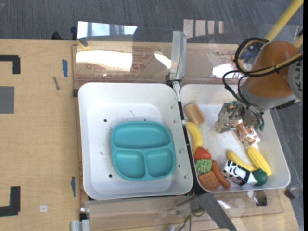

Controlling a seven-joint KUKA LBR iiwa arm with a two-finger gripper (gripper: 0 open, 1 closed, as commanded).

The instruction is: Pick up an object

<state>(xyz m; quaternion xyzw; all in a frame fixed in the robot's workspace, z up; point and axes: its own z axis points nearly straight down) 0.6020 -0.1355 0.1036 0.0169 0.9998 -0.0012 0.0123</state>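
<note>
The gripper (230, 121) hangs low in the upper part of the right bin (281, 150), over bare floor; whether it is spread or pressed together I cannot tell at this slant. Nothing shows between its tips, so no object is held. The nearest candidates are the bread roll (194, 113) just to its left and a small red-and-white packet (248, 136) just below it. For a clean pick, I judge it best to centre over one item alone and come straight down. The crowd lower in the bin is harder: a banana (195, 134) by the divider, a tomato (202, 153), a corn cob (258, 160), a second banana (239, 160) and a black-and-white carton (238, 173) lie close together. The left bin (91, 129) holds a teal divided plate (142, 149)
</note>
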